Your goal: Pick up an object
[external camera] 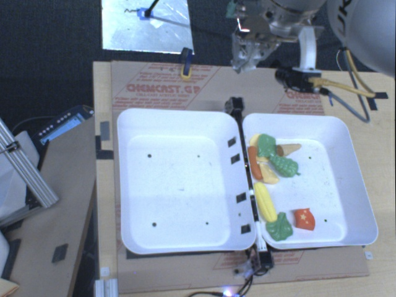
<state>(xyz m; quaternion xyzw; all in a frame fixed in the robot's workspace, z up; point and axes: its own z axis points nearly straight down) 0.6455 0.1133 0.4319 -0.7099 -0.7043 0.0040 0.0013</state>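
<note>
While the bench (204,79) carries two shallow white bins side by side, the left bin (179,181) and the right bin (334,178), all the small things lie in the right one. The arm (346,5) comes in at the far right and is cut off by the top edge, so only its lower part is seen. The gripper (246,59) hangs above the far side of the bench, beyond both bins and well apart from the objects; if it is wide or narrow I cannot tell, because this part is blurred.

In the right bin I count about seven toy foods, crowded near its left wall. There are three green pieces: one far (266,145), one in the middle (285,166) and one near (279,228). One yellow corn (266,202) lies between them, one orange carrot-like piece (254,163) beside the wall, and one red piece (304,218) a little to the right. One tan cone (289,148) is partly hidden behind the green piece.
</note>
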